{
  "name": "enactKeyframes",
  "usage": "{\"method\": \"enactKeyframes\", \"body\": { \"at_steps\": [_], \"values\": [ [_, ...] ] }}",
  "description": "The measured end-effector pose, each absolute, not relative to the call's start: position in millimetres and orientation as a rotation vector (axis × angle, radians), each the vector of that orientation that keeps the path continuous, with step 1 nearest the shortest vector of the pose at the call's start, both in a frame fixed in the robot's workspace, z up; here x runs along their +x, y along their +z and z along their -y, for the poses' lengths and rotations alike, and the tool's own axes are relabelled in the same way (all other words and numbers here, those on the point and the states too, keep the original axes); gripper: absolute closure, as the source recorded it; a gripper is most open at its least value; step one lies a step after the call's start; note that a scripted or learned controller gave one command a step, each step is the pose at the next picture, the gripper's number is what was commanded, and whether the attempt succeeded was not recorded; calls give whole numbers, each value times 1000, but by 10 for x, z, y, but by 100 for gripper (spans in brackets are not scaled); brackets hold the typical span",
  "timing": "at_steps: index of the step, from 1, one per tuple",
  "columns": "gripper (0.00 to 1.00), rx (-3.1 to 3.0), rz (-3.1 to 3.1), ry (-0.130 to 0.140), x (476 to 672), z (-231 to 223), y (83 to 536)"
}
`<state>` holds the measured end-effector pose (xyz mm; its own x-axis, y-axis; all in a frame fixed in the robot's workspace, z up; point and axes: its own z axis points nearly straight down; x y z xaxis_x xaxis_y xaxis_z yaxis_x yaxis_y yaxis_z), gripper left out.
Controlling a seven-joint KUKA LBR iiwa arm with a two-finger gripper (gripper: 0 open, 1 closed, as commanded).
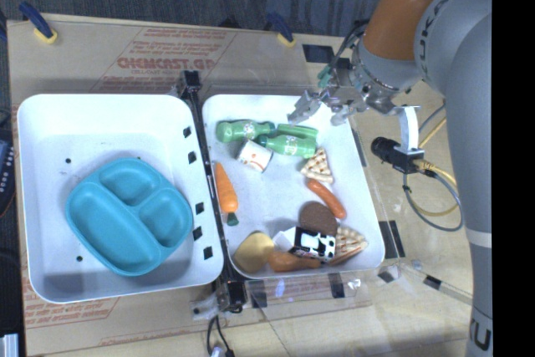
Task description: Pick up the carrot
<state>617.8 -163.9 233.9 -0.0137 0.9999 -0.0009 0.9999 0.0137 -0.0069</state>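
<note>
Near clutter: a tan piece (255, 251), a black-and-white toy (313, 244) and a brown disc (318, 217) crowd the right bin's (276, 109) front edge; none bears readable writing.
Carrot: it lies in the right bin, along the left wall and just beside the divider, orange body (226, 190) pointing away from the camera and green stub toward it.
Risk at the wall: the carrot sits so close to the wall that one finger would likely strike the rim or divider, and a closing grip could roll the carrot aside.
Risk of mix-up: a second orange piece (326, 198) lies on the right side of the bin and could be taken for the target.
Plate: a blue divided plate (129, 216) sits in the left bin (50, 130), well apart from the carrot.
Bottles: two green bottles (267, 135) lie farther back; their labels are too small to read.
Gripper: it hovers (316, 103) over the bin's far right edge, well apart from the carrot, fingers spread and holding nothing.
Writing: red print on the cardboard (167, 58) behind the bins reads roughly "CHEMCAST"; the rest is unclear.
</note>
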Motion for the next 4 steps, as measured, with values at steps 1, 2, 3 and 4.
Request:
{"method": "enactKeyframes", "body": {
  "at_steps": [1, 2, 3, 4],
  "values": [
    [0, -1891, 2498, 9, 5640, 1070, 1401],
    [0, -2103, 2336, 9, 5484, 1058, 925],
    [0, -2314, 2122, 9, 5168, 1036, 922],
    [0, -2538, 1837, 11, 5043, 985, 913]
  ]
}}
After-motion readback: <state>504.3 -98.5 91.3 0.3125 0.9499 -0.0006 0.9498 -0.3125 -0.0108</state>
